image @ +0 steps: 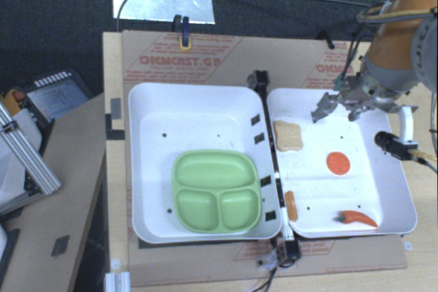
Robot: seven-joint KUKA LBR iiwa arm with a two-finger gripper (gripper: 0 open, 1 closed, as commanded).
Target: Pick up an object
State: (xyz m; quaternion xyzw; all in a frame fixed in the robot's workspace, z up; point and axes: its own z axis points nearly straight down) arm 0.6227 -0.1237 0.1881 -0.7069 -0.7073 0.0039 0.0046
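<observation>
Four small objects seen in right bin (390,167), none grasped. Hand (340,108) poised over bin's far edge, fingers spread, nothing between them. Bread slice (288,135) lies closest, just in front of hand toward bin's left wall; orange disc (338,163) mid-bin; carrot-like piece (356,218) at near edge; small sausage (291,205) against left wall. Bread judged best target: hand to be centred above, fingers kept wide to straddle slice, lowered until floor nearly met, then closed. Flat slice likely to slip.
</observation>
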